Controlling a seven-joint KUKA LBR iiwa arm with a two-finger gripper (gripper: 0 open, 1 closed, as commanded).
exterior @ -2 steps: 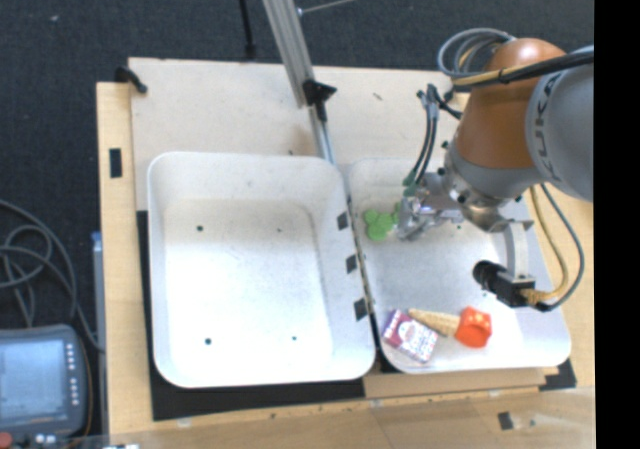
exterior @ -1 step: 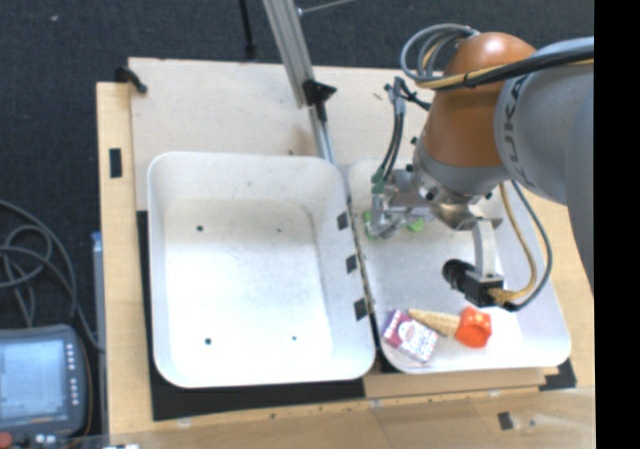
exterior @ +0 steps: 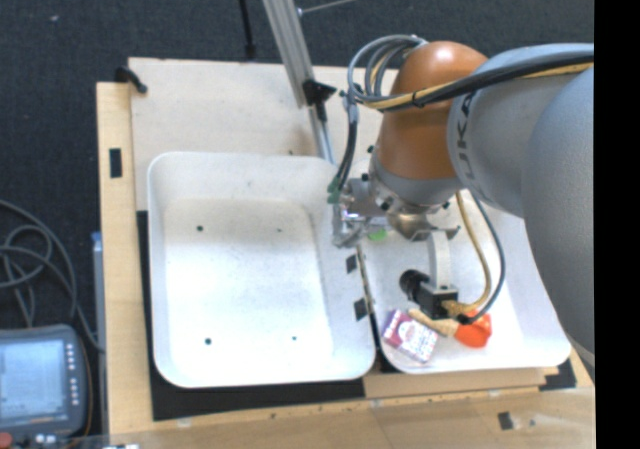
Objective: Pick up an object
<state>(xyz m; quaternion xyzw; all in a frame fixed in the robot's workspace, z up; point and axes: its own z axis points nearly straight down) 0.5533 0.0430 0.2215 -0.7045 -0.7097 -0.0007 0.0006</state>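
The arm's orange wrist band (exterior: 432,107) hangs over the right bin (exterior: 530,332) and hides most of it. The gripper (exterior: 352,221) shows as metal parts under the wrist, at the right bin's left wall. A small green thing (exterior: 377,233) peeks out just beside it. At the right bin's front lie a purple and white packet (exterior: 410,336), a tan peg-like piece (exterior: 431,318) and an orange-red object (exterior: 476,330). Nothing is seen held.
The left bin (exterior: 175,187) bears a few dark specks on its floor. An aluminium post (exterior: 285,22) slants up behind the bins. A screen unit (exterior: 35,382) and cables sit at the far left, off the bench.
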